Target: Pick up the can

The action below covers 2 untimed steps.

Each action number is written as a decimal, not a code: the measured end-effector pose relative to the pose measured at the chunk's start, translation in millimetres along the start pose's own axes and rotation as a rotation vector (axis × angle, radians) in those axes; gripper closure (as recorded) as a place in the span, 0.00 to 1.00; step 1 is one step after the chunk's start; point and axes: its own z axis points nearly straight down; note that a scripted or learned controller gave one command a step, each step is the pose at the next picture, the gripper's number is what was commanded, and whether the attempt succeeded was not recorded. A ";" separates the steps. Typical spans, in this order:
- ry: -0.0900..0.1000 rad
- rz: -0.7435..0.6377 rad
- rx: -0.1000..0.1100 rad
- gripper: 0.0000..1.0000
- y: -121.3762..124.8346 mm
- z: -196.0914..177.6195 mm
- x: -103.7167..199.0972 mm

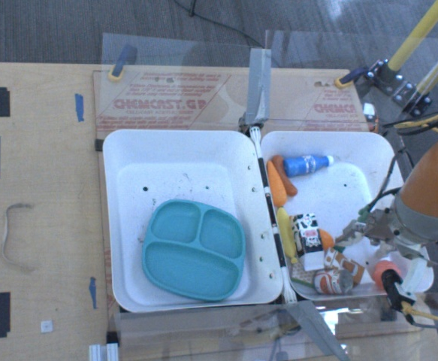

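The teal tray [194,250] lies flat in the left bin [121,201], apart from the clutter, so it plays no part here. Right of the tray, in the right bin [369,156], the can [331,277] lies on its side in the near corner, crowded by a carton [306,233], carrots [277,183] and a blue bottle [306,164]. Right of the tray again, the gripper [361,232] hangs just past the can, probably lining up; whether it is apart or together I cannot tell.

Teal divided plate [194,250] in left bin [121,201]; blue bottle [306,164], carrots [277,183], banana [285,234], milk carton [306,236] in right bin [369,156].
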 end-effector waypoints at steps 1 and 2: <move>0.000 0.000 0.000 0.00 0.0 0.0 0.0; -0.001 0.005 -0.005 1.00 1.3 -10.8 -2.0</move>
